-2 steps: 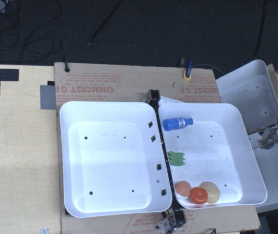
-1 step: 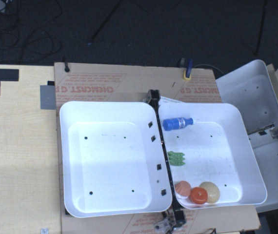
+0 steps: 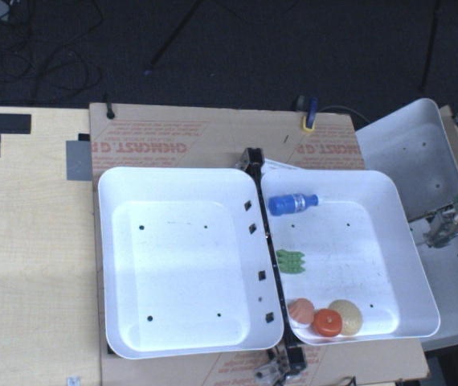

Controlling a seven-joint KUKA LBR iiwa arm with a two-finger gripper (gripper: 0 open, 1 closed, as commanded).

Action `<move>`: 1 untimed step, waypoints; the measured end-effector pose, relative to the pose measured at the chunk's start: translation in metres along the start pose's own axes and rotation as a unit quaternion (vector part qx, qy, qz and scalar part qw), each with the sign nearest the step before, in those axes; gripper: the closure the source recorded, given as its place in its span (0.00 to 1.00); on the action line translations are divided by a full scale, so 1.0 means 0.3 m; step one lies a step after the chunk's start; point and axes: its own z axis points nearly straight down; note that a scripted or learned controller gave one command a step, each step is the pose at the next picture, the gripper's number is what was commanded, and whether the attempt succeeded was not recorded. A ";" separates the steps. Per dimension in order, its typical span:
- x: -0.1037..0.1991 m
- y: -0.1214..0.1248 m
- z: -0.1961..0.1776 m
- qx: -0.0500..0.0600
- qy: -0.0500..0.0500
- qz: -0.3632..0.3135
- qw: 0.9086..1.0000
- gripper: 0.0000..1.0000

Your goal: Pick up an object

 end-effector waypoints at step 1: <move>-0.003 0.001 -0.167 -0.005 -0.002 -0.001 1.000 1.00</move>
